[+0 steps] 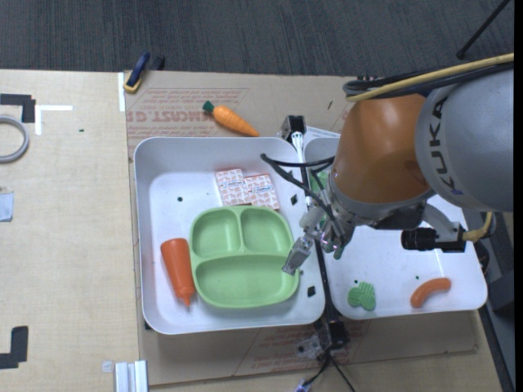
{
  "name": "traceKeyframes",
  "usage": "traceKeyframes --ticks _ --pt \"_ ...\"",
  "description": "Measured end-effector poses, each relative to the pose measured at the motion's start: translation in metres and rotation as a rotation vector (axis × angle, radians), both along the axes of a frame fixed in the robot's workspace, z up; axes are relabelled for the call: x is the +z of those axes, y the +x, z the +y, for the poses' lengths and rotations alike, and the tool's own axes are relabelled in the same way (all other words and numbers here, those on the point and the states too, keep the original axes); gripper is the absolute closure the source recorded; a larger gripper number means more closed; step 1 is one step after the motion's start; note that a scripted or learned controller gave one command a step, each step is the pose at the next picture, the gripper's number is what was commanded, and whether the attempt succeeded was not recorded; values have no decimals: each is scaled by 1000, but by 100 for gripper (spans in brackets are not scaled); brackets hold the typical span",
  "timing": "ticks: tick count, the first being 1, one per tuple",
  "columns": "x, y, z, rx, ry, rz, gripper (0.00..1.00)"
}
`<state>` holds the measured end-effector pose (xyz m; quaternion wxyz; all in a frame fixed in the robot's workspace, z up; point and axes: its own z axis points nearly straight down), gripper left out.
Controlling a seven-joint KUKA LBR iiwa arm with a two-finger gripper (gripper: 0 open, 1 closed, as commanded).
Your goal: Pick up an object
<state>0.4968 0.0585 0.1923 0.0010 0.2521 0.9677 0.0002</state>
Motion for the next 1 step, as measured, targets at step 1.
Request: traceKeyframes --ticks 1 --pt "10 1 0 -3 0 -3 100"
